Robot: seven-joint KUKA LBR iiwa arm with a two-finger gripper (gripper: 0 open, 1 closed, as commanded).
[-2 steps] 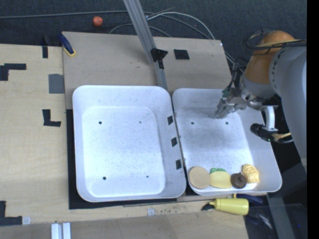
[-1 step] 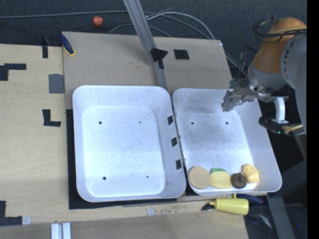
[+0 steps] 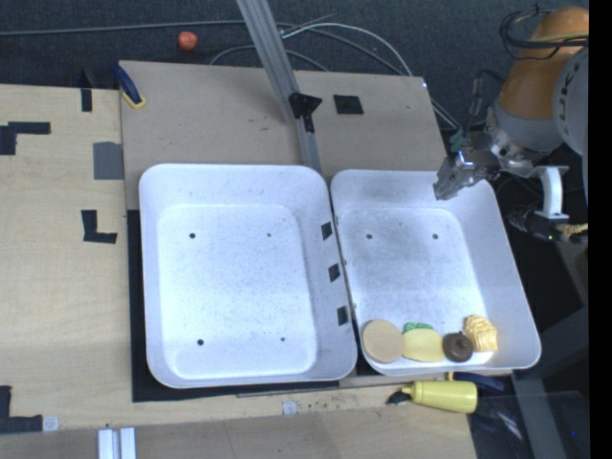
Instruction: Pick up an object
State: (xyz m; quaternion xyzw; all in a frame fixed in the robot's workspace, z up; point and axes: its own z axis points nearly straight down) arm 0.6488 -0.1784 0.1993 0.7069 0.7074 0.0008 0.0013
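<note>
At the far right corner of the right bin [image 3: 497,247], the gripper [image 3: 451,185] hangs just above the white rim, its dark tips pointing down and to the left. Whether it is open or closed cannot be made out at this size; nothing is seen in its grasp. Behind it the arm [image 3: 535,89] rises toward the upper right, grey at the wrist with the orange band above, and dark cables loop around it.

The objects that could be picked lie well apart from the gripper, bunched along the near edge of the same bin. From left to right they are a round tan disc [image 3: 382,340], a small green piece [image 3: 417,329] partly behind a pale yellow lump [image 3: 422,345], a dark brown ring [image 3: 458,348], and a ridged yellow piece [image 3: 480,334] nearest the corner. They touch or nearly touch one another.

The left bin [image 3: 229,275] sits beside the right one, their rims meeting along the middle, where small black marks show. Just outside the near rim of the right bin, a yellow tool with a black tip [image 3: 442,395] lies on the bench. A slanted grey bar [image 3: 273,60] crosses the brown board behind the bins, and a small orange ball [image 3: 187,39] rests on the dark surface beyond it.
</note>
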